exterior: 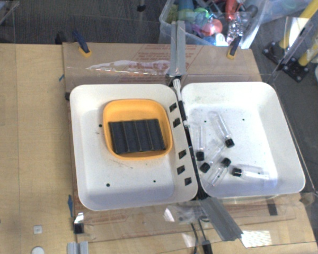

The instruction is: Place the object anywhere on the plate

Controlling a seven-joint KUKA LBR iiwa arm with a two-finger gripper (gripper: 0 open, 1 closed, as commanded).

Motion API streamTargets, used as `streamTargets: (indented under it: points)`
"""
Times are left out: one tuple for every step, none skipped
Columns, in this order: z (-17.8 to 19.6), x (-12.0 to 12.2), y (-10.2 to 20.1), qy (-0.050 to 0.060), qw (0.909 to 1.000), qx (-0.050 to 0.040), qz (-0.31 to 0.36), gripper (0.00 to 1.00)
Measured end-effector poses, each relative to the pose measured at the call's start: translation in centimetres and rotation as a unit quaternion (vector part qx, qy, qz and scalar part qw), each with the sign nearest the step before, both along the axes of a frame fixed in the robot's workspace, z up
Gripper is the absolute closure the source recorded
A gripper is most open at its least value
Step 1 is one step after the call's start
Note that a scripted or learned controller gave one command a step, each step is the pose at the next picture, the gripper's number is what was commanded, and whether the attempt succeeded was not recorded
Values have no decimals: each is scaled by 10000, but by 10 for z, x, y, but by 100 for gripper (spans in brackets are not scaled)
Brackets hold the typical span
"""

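Nearest the camera, along the wooden table [21, 142], tape scraps and a grey strip lie just below the two bins. Above them the right bin [275, 142] holds a loose scatter of small clear vials with black caps [222, 155], several touching or crossing one another, one lying a little apart near the bin's lower right.

These vials are the likely object. I judge each one light, stiff and smooth, probably thin plastic or glass, so it should roll readily and could slip out of a pinch. The best hold looks to be across the middle of the tube, closing square to its long axis; the outlying vial [249, 171] offers the cleanest approach, clear of its neighbours.

Left bin [85, 179] carries the yellow plate [111, 112], and a black ribbed block [137, 135] already covers most of its floor, leaving only the rim and narrow margins bare. A round vial set there may roll.

Farthest off sits a clear tub of coloured toys [212, 9]. Whether the claw is open or closed cannot be told.
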State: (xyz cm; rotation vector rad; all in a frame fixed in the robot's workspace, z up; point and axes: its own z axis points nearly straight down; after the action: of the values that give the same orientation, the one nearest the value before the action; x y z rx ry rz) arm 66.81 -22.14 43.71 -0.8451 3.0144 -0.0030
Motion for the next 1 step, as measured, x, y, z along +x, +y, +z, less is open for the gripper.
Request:
streamTargets:
  points:
    - [0,0,0,-2,9859,-13,1674,100]
